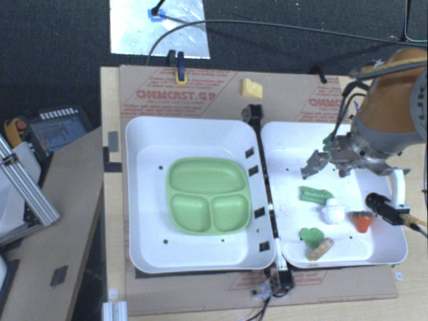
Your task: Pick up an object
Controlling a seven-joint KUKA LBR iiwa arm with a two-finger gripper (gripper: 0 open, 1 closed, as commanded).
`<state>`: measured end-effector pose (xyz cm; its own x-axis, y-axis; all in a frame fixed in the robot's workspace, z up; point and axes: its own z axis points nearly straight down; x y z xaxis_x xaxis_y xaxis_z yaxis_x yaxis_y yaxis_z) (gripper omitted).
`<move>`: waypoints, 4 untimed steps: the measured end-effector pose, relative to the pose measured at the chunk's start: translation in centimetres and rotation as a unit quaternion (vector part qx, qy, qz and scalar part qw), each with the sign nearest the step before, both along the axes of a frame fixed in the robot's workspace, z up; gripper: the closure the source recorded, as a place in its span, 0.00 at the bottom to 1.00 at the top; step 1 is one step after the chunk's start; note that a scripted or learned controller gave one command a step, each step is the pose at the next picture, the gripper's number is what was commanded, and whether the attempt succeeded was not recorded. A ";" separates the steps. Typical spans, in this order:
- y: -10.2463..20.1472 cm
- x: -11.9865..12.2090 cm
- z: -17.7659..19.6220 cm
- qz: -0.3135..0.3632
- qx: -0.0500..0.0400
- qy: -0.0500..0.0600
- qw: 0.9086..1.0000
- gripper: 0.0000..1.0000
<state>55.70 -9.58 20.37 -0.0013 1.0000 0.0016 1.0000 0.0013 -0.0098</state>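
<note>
Gripper (313, 165) above the right bin (289, 139), fingers spread apart and empty, angled toward the bin's left half. The nearest candidate, a small green cylindrical piece (314, 194), lies just below the fingertips toward the camera, long axis running roughly left to right across the bin floor. Beside it rests a small white object (333, 212); farther on, an orange piece (362, 222), a green leafy piece (310, 235) and a tan piece (322, 248). The left bin (144, 146) carries a green divided tray (206, 195).
</note>
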 end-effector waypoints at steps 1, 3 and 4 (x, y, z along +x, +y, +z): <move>0.0 0.3 0.5 0.001 -0.001 -0.006 1.000 0.00; 0.1 1.0 -10.8 0.000 -0.001 -0.003 1.000 0.00; 0.1 1.3 -11.7 0.000 -0.002 -0.010 1.000 0.00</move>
<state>56.98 -9.45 8.70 -0.0014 1.0000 -0.0020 1.0000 0.0014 0.0094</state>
